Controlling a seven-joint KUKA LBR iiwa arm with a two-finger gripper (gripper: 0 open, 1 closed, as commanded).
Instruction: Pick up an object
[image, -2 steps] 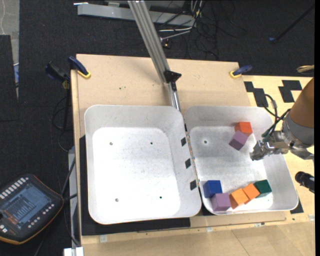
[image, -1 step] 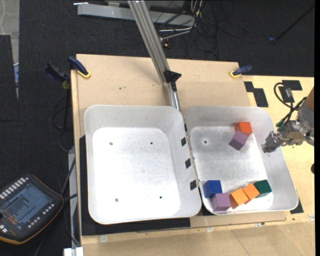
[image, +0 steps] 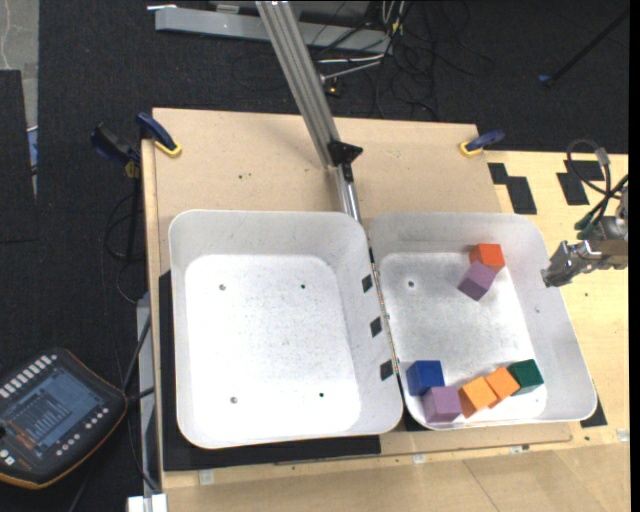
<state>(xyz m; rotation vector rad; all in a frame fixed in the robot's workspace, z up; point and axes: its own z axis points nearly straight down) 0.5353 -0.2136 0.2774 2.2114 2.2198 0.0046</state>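
Observation:
The right bin (image: 560, 330) holds several small blocks. An orange block (image: 488, 255) and a purple block (image: 478, 281) lie together near its far right side. Along its near edge sit a blue block (image: 425, 376), a purple block (image: 442, 403), two orange blocks (image: 478, 392) (image: 502, 383) and a green block (image: 526, 375). My gripper (image: 558, 270) hangs at the right rim of this bin, to the right of the orange and purple pair and apart from them. Nothing shows in its grasp.
The left bin (image: 190, 300) stands beside the right one on the tan bench (image: 250, 170). A slanted metal pole (image: 310, 90) runs down to the gap between the bins. Clamps (image: 160, 135) (image: 482, 142) sit at the far corners. A teach pendant (image: 50, 410) lies at lower left.

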